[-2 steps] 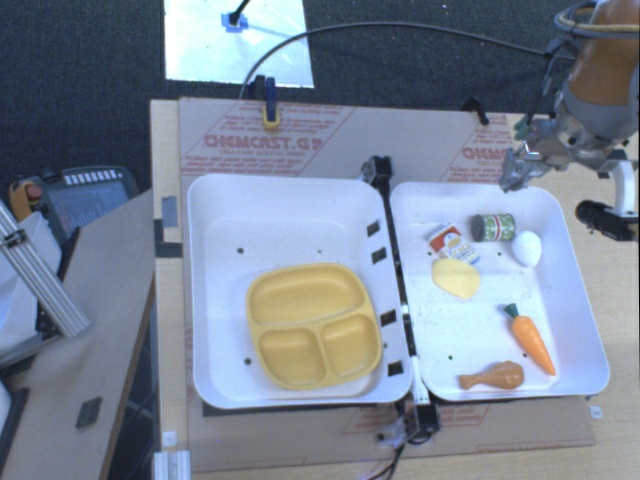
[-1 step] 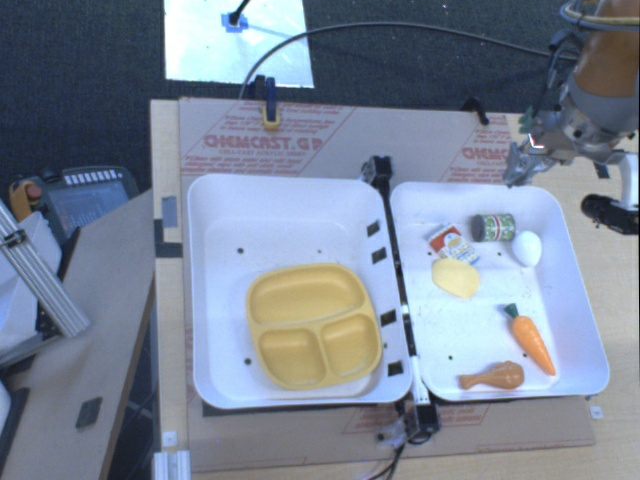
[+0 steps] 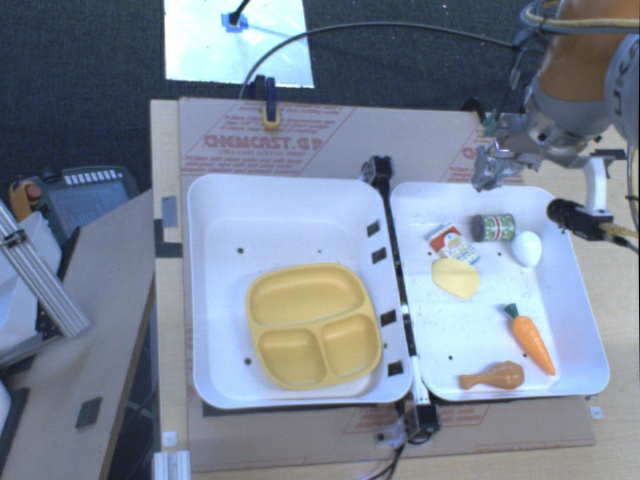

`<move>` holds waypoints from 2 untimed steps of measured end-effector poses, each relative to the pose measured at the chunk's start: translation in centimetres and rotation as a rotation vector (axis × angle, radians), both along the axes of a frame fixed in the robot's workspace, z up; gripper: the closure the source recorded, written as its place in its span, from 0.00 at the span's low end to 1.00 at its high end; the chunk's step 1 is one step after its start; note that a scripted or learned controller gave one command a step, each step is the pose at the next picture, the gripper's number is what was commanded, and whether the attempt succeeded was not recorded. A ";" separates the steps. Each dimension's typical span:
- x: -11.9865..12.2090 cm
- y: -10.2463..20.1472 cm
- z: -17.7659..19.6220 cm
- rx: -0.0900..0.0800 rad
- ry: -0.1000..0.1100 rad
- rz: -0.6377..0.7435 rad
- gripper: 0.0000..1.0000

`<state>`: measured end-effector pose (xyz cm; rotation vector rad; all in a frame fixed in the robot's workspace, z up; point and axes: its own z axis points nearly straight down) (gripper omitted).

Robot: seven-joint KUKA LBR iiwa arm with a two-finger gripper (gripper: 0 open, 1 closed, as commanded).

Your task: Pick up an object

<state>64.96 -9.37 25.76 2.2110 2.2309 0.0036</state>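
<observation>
The right bin (image 3: 585, 318) holds a small green can (image 3: 493, 228) on its side, a white egg (image 3: 527, 249), a red and white packet (image 3: 449, 241), a pale yellow chip-like piece (image 3: 456, 278), an orange carrot (image 3: 530, 339) and a brown drumstick (image 3: 494, 376). My gripper (image 3: 489, 173) hangs above the bin's far edge, up and slightly left of the can, with nothing visibly held. Its fingers are too small and blurred to read.
The left bin (image 3: 215, 218) carries a yellow divided tray (image 3: 312, 324). Black clips (image 3: 380, 173) run along the seam between the bins. A cable (image 3: 400, 30) arcs over the cardboard behind. A grey device (image 3: 85, 203) sits off the bench at left.
</observation>
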 end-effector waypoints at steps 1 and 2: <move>-0.6 5.2 0.2 0.001 0.001 0.001 1.00; -1.2 10.1 -0.4 0.000 0.001 0.000 1.00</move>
